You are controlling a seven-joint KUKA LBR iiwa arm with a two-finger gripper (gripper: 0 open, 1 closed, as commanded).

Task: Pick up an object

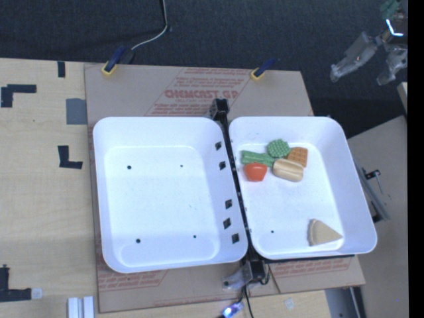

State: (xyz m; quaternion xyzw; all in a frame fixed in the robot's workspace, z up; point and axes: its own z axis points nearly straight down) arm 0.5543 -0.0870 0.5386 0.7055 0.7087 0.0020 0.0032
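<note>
The right bin holds a cluster of toy foods near its upper left. In it are a green leafy piece, an orange waffle-like piece, a tan bread roll, a red tomato and a green stalk. Apart from them, a tan wedge lies near the bin's front right corner. My gripper hangs high at the upper right, beyond the bin's far right corner, over the dark floor. Its pale fingers stand apart, open, with nothing between them.
The left bin sits beside the right one, joined along a black-clipped seam. Both rest on a cardboard sheet on the wooden bench. A cable trails across the dark floor behind.
</note>
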